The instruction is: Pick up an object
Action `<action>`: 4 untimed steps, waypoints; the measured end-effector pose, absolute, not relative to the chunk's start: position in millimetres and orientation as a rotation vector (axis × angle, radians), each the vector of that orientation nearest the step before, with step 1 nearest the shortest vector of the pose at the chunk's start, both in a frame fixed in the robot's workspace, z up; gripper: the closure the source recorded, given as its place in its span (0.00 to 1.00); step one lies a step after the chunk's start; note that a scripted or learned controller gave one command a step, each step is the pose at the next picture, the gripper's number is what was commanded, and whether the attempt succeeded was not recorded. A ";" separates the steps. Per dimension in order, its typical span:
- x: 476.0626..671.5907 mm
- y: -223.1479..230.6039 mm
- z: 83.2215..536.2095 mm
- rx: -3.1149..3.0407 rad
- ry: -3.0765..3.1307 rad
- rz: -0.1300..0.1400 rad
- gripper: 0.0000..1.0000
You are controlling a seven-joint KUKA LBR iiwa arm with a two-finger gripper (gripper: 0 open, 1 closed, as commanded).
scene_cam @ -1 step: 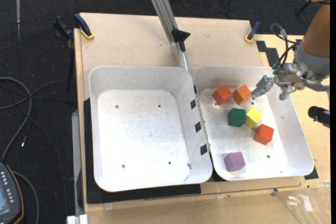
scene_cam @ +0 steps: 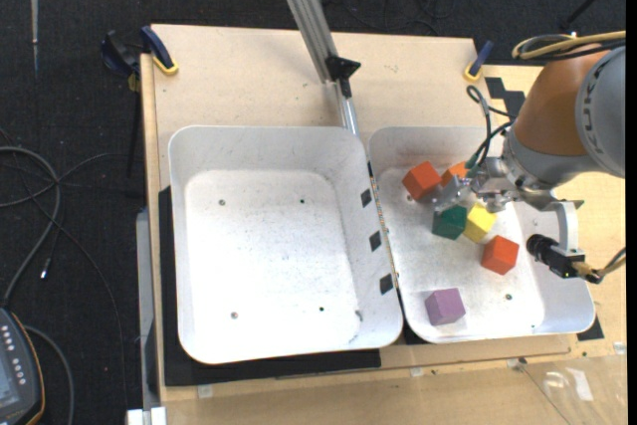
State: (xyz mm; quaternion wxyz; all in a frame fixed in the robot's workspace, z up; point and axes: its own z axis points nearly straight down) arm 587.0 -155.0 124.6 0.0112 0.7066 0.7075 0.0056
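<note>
Hovering pincer (scene_cam: 476, 192) over right bin (scene_cam: 557, 318), beside green block (scene_cam: 449, 223), opening unclear, no readable writing

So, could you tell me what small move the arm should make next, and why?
Probably lower a little and close on a block. The gripper hovers in the right bin over the cluster of green block, yellow block and orange block; nothing visibly held.
</note>
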 end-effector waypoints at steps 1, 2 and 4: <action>641.6 -108.8 96.4 2.211 2.226 0.006 0.00; 589.0 -115.4 95.4 2.225 2.220 -0.004 0.00; 591.8 -66.3 200.5 2.209 2.223 0.011 0.00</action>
